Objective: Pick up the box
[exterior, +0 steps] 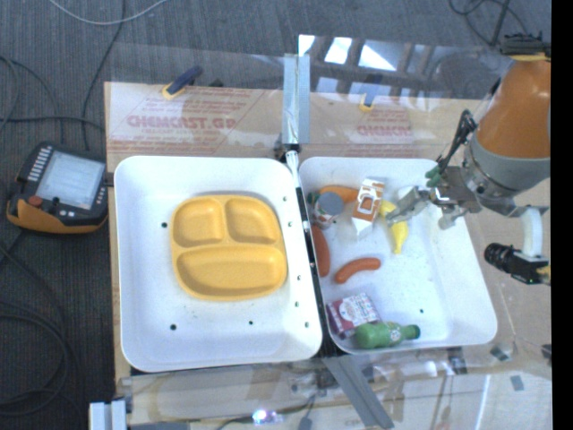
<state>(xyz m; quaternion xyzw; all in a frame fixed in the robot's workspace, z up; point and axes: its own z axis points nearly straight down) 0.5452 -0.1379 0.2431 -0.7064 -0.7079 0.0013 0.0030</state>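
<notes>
The gripper [414, 202] hangs over the right bin [466, 307]; whether it is spread or pressed together cannot be told. The box [368, 199] stands just to its left, clear of it, beside a can [329, 207]. A banana [397, 234] lies just below. Open floor stretches toward the bin's near-right corner.

Bright, even overhead light washes the 2 white bins [215, 348] nearly to overexposure. Glare patches shine on the clear panel [358, 54] at top. Shadows are soft and faint. Small items look slightly blurred.
</notes>
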